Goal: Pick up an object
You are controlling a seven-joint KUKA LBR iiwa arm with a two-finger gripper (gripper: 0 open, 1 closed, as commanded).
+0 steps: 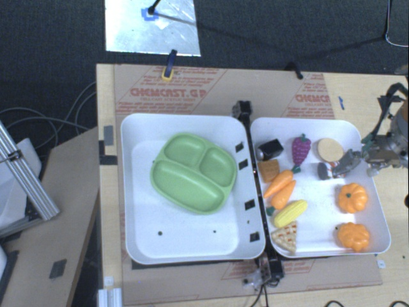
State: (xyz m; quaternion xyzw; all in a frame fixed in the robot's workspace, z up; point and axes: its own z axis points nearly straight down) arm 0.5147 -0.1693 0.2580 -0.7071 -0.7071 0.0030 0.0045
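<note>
In the right bin [377, 216], toy foods lie scattered on the white floor. Along its left side, from far to near, sit a black block [270, 148], an orange-brown square [269, 170], a carrot [279, 185], a corn cob [289, 212] and a pizza wedge [285, 238]. A purple grape bunch [301, 149] stands just right of the black block, and a tan disc [330, 149] lies further right near the far wall. Two pumpkins occupy the right side: the far pumpkin [352, 197] and the near pumpkin [353, 235]. The gripper [346, 164] reaches in over the right wall and hangs low between the tan disc and the far pumpkin; whether its jaws are parted or closed cannot be told, and no object is seen between them. A small dark piece [323, 171] lies just left of it. In the left bin [137, 235], a green divided plate [193, 172] rests near the centre.
</note>
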